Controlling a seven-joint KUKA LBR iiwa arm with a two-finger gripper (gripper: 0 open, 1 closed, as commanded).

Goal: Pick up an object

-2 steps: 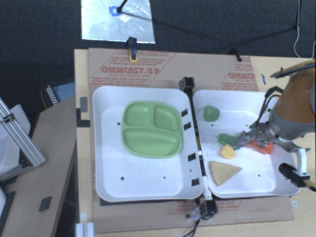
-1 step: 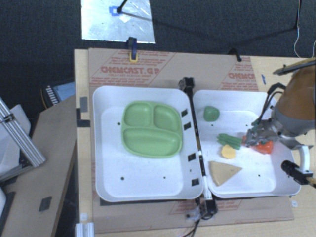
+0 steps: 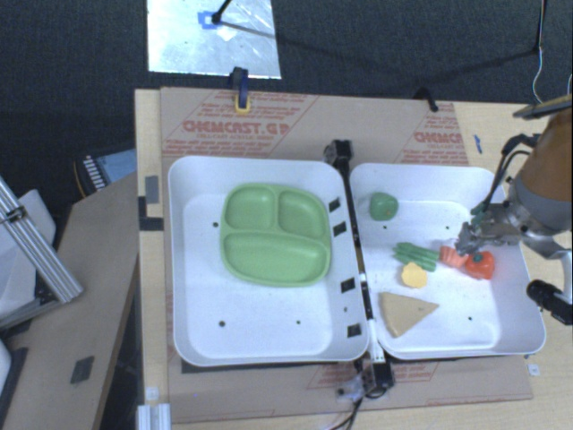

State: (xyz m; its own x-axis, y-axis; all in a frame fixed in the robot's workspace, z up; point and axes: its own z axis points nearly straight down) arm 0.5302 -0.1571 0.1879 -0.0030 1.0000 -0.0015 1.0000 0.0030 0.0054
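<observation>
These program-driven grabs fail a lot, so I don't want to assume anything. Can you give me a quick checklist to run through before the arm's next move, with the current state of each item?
1. Gripper is over the right bin: ok, it sits at the bin's right side.
2. A target lies near the gripper: ok, the red and orange toy is just below it.
3. Toy is between the fingers: cannot tell, the gripper body hides the contact.
4. Neighbours are apart from the target: ok, the green bean pod and yellow round piece lie to the left.
5. Other objects rest inside the bin: ok, the green ball and tan wedge are within the walls.
6. Green divided plate sits flat in the left bin: ok.
</observation>
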